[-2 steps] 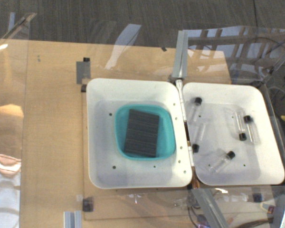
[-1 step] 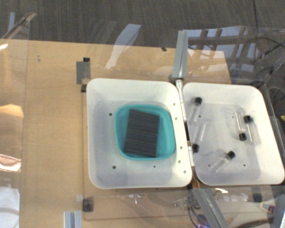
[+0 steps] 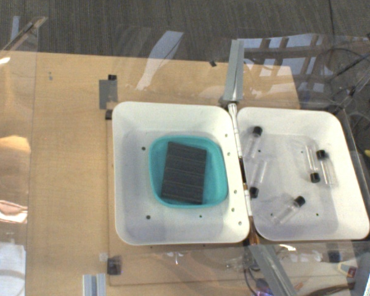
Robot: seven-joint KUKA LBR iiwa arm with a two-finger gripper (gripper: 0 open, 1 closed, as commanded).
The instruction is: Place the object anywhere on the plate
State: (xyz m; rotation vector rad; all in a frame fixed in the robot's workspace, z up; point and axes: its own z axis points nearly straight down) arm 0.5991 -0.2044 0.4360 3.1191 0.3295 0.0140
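On teal plate (image 3: 217, 176): dark (perhaps ribbed) block (image 3: 184, 172)

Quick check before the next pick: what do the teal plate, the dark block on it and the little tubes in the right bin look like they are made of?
Teal plate: probably plastic, smooth, even colour, soft sheen, rounded rim.
Dark block: matte dark grey with ridged bands across it, maybe foam or rubber; can't tell which.
Tubes: clear plastic or glass, see-through bodies with black caps.
Right bin: white, smooth, likely moulded plastic.
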